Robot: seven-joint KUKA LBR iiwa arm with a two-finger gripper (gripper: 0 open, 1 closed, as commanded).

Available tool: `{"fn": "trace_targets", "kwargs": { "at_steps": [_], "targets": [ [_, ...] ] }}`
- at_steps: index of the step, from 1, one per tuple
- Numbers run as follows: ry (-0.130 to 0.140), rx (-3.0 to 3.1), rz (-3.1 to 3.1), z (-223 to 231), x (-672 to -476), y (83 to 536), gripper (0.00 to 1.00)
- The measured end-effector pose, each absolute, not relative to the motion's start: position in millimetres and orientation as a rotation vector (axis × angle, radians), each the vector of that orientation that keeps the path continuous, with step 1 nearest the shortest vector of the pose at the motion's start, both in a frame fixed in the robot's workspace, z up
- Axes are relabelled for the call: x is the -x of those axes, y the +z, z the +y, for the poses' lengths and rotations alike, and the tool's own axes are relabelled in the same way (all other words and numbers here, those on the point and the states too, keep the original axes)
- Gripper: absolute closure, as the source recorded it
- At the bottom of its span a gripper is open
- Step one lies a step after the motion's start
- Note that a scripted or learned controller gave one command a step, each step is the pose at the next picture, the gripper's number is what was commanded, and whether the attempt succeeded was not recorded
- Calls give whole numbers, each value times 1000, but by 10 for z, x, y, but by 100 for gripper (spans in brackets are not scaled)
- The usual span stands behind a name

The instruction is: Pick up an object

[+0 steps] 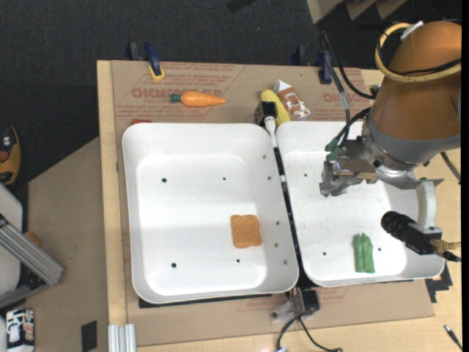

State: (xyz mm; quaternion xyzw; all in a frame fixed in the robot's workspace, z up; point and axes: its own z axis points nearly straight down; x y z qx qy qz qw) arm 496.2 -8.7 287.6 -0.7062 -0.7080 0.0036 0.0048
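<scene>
Dark floor around your desk (117,86), two white bins side by side; your gripper (335,185) hangs over the right bin (308,152), grip state unclear; green object (363,254) near its front edge; orange block (246,231) in left bin (183,152).

Counts on the bench

Two white bins: the left bin (146,196) and the right bin (308,218). One orange slab (246,231) lies in the left, one green piece (363,253) in the right. Behind the bins: one carrot (199,100), one corn cob (272,103), one small carton (293,103). Two blue clamps (154,63) (325,69).
</scene>
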Motion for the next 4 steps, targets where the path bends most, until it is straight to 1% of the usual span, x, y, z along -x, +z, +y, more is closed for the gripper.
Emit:
{"fn": "trace_targets", "kwargs": {
  "at_steps": [1, 2, 3, 4],
  "targets": [
    [-13, 2221, -2232, 351, -4796, 4423, 100],
    [4, 2213, -2225, 1085, -5069, 3752, 100],
    [-14, 2218, -2230, 1561, -4877, 4622, 100],
    [-12, 2219, -2228, 2082, -5045, 5261, 100]
  ]
}}
